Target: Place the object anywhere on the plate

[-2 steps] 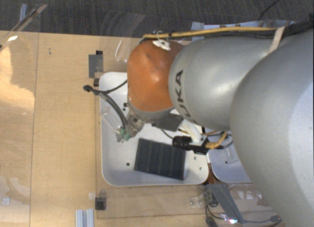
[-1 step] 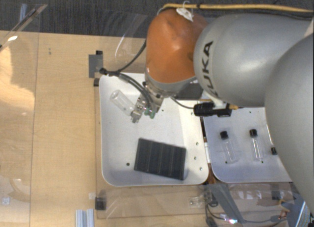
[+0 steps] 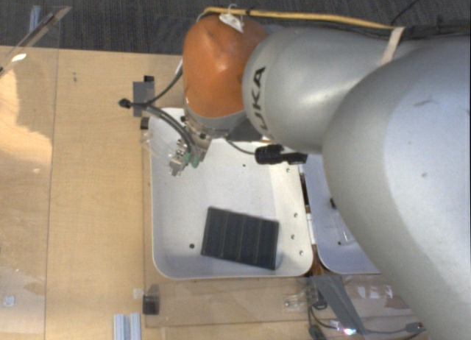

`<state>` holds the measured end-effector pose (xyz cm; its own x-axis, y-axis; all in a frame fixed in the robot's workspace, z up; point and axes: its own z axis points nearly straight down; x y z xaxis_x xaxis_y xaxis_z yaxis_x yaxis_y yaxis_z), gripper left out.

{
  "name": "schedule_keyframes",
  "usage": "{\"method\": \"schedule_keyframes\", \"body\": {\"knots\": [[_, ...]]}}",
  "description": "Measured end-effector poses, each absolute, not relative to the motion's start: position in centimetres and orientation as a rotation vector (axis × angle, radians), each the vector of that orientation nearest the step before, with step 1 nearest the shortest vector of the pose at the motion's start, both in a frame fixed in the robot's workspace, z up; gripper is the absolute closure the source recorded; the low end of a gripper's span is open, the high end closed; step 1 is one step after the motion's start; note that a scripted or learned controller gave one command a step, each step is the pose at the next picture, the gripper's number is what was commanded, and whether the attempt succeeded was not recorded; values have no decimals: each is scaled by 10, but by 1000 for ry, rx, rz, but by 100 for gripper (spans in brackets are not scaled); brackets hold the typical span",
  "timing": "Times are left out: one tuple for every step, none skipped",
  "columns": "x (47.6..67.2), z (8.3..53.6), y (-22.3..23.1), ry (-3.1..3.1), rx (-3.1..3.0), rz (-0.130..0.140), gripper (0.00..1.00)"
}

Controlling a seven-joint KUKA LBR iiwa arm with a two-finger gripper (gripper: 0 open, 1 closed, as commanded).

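Two bins: white, shallow, side by side on the wooden bench; the left bin lies open to view, the right bin is mostly covered by the arm.
Arm: grey, orange band near the wrist, reaching in from the right over the left bin's far side.
Gripper: hanging over the far left corner of the left bin (small and partly blurred); whether its jaws are apart or together, I cannot tell.
Plate: dark, ribbed, rectangular, lying flat on the left bin's floor toward the near side, slightly skewed.
Object: I cannot pick it out.
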<state>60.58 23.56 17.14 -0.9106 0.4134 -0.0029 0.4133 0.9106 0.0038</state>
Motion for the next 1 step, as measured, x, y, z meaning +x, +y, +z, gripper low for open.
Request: {"method": "schedule_keyframes", "body": {"knots": [[539,194,236,3117,346,7,100]]}}
